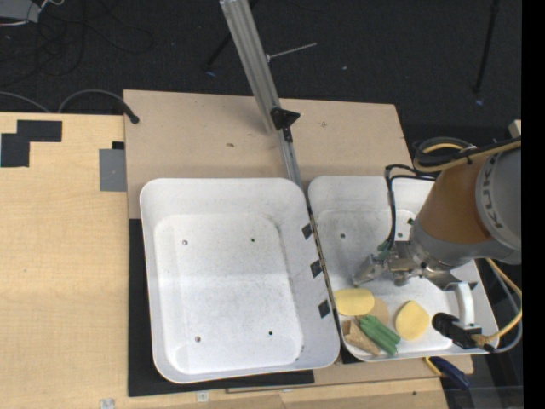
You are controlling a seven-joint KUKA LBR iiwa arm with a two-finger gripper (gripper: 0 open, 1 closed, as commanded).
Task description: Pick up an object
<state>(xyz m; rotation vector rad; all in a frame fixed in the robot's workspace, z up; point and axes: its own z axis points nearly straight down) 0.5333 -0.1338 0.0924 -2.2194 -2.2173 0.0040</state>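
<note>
The gripper hung low over the right bin, near its middle. Towards the bin's front edge lay a yellow oval piece and a rounder yellow piece. Between them, a green stick rested on what looked like a tan scrap.

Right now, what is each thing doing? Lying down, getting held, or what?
right bin: holds four things.
left bin: flat, beside the right bin.
gripper: low over the right bin, nothing seen held.
yellow oval: lying loose in the right bin.
yellow disc: lying loose, apart from the yellow oval.
green piece: lying across the tan piece.
tan piece: lying partly under the green piece.
</note>
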